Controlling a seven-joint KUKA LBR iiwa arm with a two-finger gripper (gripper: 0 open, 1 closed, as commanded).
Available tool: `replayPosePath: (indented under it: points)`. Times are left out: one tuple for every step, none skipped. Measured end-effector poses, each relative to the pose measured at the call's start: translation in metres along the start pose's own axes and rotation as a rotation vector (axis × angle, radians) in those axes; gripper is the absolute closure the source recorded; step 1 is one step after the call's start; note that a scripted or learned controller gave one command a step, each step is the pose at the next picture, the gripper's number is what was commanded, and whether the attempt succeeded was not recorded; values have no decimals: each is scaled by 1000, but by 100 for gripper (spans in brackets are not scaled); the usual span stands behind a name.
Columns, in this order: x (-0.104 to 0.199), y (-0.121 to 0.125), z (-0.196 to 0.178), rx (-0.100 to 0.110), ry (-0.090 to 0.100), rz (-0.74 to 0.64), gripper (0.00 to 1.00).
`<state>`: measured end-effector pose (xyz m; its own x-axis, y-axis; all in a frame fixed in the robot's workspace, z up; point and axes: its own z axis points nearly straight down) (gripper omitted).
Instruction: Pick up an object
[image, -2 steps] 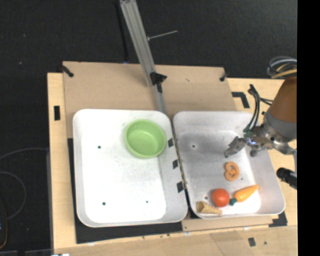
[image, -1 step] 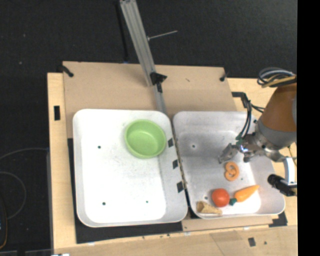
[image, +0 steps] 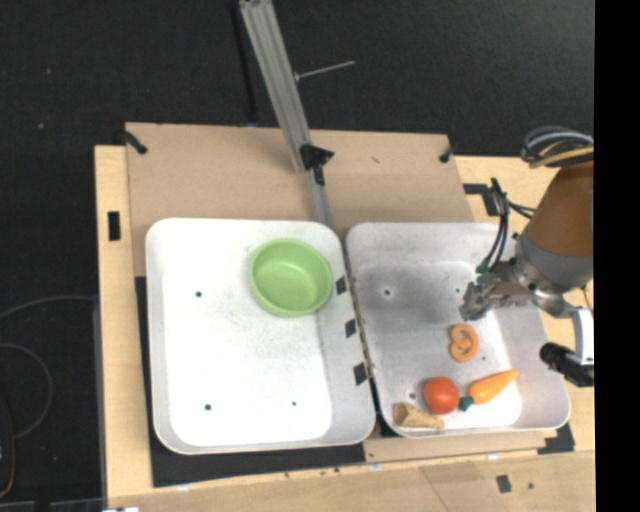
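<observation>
pretzel lies just below the pincer.

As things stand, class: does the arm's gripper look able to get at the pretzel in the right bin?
Probably yes. The gripper hangs just above and left of the pretzel, which lies apart from the tomato and carrot. Nothing stands between them, though the gripper's height above the bin floor is unclear.

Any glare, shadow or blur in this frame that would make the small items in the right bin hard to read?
Camera view: even light, no strong glare; a grey patch dulls the right bin's floor; the pretzel, tomato and carrot read clearly; the claw is dark and soft, its tips unclear.
</observation>
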<state>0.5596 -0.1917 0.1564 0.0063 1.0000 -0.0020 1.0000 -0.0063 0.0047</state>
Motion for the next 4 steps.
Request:
replayPosePath:
  points:
    - [2,-2,-45,-2,0,-9,100]
    - [6,1,-88,1,0,-9,100]
    - [5,2,-131,2,0,-10,100]
    - [54,-3,-136,2,1,-9,100]
